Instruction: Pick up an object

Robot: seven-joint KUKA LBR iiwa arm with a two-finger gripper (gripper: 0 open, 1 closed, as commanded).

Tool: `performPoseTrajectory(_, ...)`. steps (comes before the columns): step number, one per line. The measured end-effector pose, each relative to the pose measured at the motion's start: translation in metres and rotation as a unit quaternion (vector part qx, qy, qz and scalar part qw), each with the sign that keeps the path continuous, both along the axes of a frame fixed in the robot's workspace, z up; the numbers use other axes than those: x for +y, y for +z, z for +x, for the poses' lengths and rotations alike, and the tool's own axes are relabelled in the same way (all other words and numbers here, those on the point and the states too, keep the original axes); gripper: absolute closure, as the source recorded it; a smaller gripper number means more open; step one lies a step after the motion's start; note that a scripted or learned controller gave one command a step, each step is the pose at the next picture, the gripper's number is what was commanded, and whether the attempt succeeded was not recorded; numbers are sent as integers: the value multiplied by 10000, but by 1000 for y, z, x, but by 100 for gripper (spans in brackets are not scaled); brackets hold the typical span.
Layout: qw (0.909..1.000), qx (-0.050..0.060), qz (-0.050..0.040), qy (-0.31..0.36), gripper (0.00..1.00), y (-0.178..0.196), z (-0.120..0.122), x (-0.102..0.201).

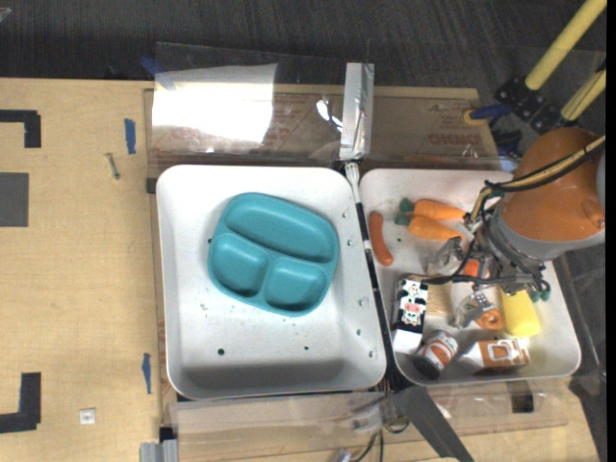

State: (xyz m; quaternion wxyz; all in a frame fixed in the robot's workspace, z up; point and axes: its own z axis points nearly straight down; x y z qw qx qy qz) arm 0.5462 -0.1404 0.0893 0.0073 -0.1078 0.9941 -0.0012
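– Yellow piece point(521, 314) sits just beside my gripper point(478, 282), on its near-right side. A small orange bit point(490, 320) lies between the two. All of it is in the right bin point(570, 359).

– Holding anything?

– Cannot tell. Cables and clutter cover the tip, so whether the gripper is apart or closed isn't readable from this view. Nothing visibly lifted.

– What else is within reach?

– Two carrots point(435, 218) near the bin's far wall, just left of my wrist. A red pepper point(381, 240) against the left wall. A cow-print carton point(414, 306) on the left side, with a tan block point(439, 301) touching its right edge. Nearer the front, a small can point(441, 348) tilted on its side, and an orange-and-white box point(503, 354) to its right, near the front wall.

– Arm position?

– I'm coming in from the right, orange band point(558, 195) over the bin's far-right corner, wrist pointing down into the pile.

– Left bin?

– Left bin point(192, 345) holds a teal divided plate point(274, 253), roughly centred, three compartments facing up. It's well apart from me.
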Motion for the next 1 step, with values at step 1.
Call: performPoseTrajectory(1,9995,10,6,-320,0,0,9,1)
